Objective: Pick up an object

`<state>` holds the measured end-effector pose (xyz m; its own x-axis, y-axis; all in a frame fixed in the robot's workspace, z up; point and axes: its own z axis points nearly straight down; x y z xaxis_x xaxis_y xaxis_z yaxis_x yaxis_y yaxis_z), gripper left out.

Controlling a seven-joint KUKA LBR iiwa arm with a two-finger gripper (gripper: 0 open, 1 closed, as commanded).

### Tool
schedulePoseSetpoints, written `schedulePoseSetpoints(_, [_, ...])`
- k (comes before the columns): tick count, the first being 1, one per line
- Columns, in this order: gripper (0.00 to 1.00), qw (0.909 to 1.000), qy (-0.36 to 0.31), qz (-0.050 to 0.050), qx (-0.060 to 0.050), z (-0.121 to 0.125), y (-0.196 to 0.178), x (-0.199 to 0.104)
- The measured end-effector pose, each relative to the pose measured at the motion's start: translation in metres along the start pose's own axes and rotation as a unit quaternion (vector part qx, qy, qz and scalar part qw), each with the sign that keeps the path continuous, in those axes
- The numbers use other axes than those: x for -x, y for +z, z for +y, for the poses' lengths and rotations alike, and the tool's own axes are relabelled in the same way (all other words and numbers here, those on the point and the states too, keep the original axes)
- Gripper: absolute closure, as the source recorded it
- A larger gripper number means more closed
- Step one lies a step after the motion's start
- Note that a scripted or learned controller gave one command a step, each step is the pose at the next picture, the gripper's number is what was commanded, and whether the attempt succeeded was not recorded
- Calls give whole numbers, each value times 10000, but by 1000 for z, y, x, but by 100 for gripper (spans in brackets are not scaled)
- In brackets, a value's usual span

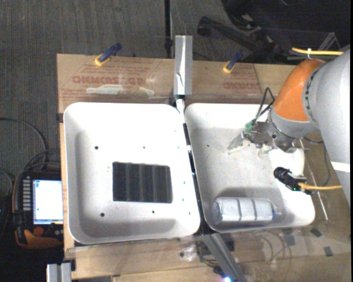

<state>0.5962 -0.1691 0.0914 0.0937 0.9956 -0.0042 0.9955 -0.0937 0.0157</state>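
White glossy bins (76,157) (ridged dark slab (142,183), clear ribbed bottle (247,210))

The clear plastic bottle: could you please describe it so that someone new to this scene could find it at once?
Of the two white bins, look in the right bin, the one the grey and orange arm reaches over. Along its near wall lies the clear plastic bottle, on its side with its cap end pointing right. The dark ribbed rectangle is in the left bin.

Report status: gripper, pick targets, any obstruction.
Gripper low over right bin, upper middle, nothing visibly held. Grey ribbed object lies untouched by that bin's near wall. Dark ridged slab in left bin. Nothing blocking.
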Motion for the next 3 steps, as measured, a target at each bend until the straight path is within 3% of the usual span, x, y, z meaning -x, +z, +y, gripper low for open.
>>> schedulePoseSetpoints(1, [0, 9932, 1160, -11, -83, 31, -58, 33])
schedulePoseSetpoints(2, [0, 9962, 872, -2, -80, -21, -147, 49])
schedulePoseSetpoints(3, [0, 9972, 740, 6, -92, -80, -121, 40])
